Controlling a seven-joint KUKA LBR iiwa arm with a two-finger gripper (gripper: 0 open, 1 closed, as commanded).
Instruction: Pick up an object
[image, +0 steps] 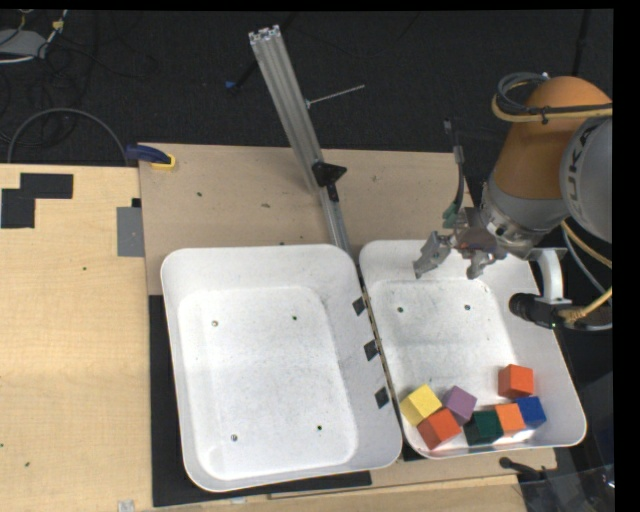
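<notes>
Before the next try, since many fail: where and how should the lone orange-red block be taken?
Take the orange-red block from straight above, across its left and right faces. It sits apart from the cluster, with bare bin floor on its left. The pincer hovers above the bin's far end.

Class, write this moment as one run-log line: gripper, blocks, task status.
gripper: open, over right bin's far end, holding nothing | blocks: clustered at near end | pick: not yet done

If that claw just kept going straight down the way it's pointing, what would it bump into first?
Probably bare floor at the far end of the right bin. The gripper hangs over it, and the blocks lie at the near end.
</notes>
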